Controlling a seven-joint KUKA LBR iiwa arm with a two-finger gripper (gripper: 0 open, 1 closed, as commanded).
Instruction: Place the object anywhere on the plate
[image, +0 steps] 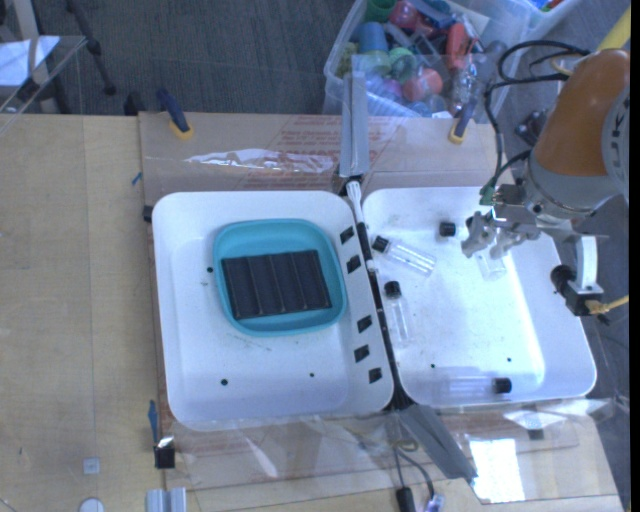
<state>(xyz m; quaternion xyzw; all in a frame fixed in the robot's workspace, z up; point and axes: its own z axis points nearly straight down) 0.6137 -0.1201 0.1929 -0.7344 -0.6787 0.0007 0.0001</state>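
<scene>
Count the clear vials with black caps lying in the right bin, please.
3 sure: one vial near the bin's upper left, one vial by the divider, one vial at the front edge. A black cap sits farther back; another may be at the end effector.

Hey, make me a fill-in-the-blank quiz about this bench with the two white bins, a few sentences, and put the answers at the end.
1. The teal plate sits in the ____ bin as the camera sees it.
2. The dark slab lying on the plate has a ____ surface.
3. The gripper hangs above the ____ bin.
4. The clear vials in that bin have ____ caps.

Missing words: left; ribbed; right; black
</scene>
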